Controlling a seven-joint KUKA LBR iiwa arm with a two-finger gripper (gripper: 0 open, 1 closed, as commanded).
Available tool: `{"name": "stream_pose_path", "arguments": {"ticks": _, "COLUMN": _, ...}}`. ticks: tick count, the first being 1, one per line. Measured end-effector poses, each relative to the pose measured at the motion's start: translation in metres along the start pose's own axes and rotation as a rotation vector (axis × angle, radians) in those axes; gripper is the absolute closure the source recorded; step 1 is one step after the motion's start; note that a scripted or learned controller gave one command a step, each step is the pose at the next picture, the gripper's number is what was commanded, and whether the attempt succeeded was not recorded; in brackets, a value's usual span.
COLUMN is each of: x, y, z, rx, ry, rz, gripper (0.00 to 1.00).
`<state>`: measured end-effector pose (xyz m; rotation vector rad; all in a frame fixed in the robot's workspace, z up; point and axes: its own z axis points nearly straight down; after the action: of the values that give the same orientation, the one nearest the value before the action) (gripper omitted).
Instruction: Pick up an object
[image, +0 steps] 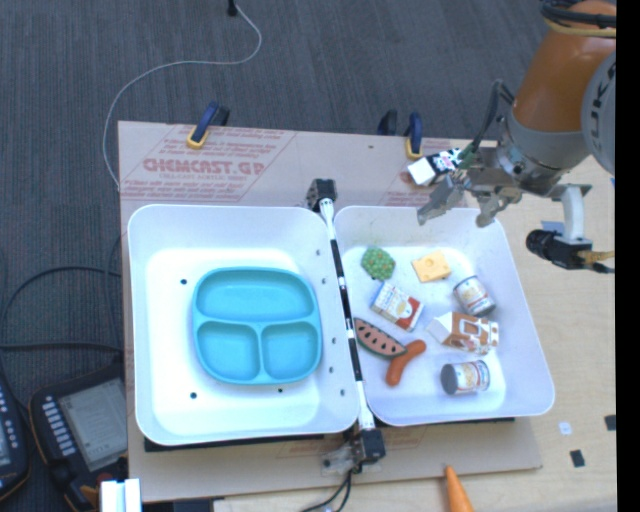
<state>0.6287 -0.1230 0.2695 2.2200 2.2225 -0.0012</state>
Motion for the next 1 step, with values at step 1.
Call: {"name": "stream_pose_path", "arguments": {"ticks": 1, "x": -0.0072, "y": 0.0045, "z": 0.1621, "rx": 0.003, "ry": 0.000, "rz": 0.001, "gripper": 0.00}}
